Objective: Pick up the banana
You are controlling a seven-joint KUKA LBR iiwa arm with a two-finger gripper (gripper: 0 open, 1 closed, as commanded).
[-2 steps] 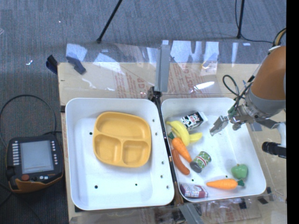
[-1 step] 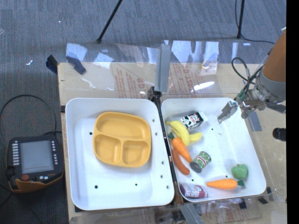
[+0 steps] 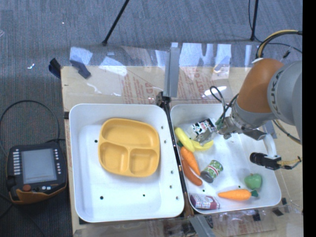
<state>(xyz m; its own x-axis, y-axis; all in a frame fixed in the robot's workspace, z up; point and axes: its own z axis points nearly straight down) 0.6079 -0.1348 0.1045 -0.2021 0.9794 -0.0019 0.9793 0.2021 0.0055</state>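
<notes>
Nearest you, a small red-labelled packet [image 3: 204, 201] lies at the front edge of the right bin [image 3: 269, 147], partly cut by the rim. You can't tell how the gripper [image 3: 220, 127] stands, because the wrist blocks your sight of its tip. It sits just beside a black-and-white cow-patterned object [image 3: 203, 127], whose shape is hard to make out. Your banana [image 3: 189, 140] lies at that bin's left side, below the cow object and touching the upper of two carrots [image 3: 190, 161]. You also see a can [image 3: 212, 171], a green pepper [image 3: 253, 181] and another carrot [image 3: 236, 194]. In the left bin [image 3: 89, 191] rests a yellow divided plate [image 3: 130, 147]. Grey carpet [image 3: 49, 23] surrounds the bench; a pendant [image 3: 35, 172] lies left.
</notes>
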